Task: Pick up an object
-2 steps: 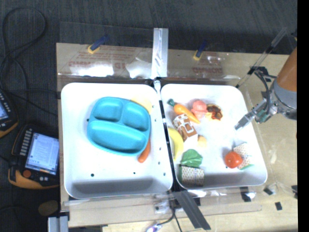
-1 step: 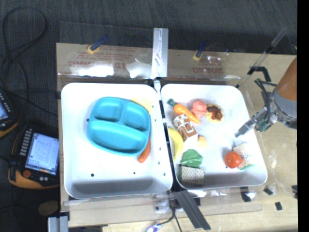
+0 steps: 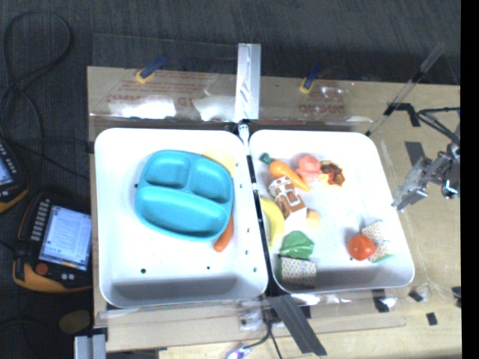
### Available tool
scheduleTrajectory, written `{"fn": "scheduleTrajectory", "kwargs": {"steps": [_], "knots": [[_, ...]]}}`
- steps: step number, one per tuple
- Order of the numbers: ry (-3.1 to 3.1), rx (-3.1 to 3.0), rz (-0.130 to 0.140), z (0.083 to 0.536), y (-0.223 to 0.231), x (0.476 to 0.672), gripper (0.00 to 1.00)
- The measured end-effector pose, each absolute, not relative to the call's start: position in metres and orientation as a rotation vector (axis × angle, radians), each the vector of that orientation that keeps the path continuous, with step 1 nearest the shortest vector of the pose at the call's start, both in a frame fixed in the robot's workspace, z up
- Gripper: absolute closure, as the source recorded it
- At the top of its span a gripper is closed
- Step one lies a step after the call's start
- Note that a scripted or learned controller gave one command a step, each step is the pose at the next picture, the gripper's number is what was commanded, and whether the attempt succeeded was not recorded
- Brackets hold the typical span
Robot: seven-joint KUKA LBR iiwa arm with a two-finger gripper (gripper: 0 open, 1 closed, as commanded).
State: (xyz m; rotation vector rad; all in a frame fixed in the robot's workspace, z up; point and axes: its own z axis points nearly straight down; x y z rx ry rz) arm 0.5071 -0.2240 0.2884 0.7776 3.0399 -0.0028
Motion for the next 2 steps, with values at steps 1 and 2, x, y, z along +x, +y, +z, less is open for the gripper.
{"fn": "scheduleTrajectory", "kwargs": {"steps": [1, 2], "knots": [[3.13, 0.209, -0.001, 0.332, -0.223, 0.516, 1.0], [3.13, 0.235, 0.001, 0.282, -0.189, 0.549, 1.0]]}}
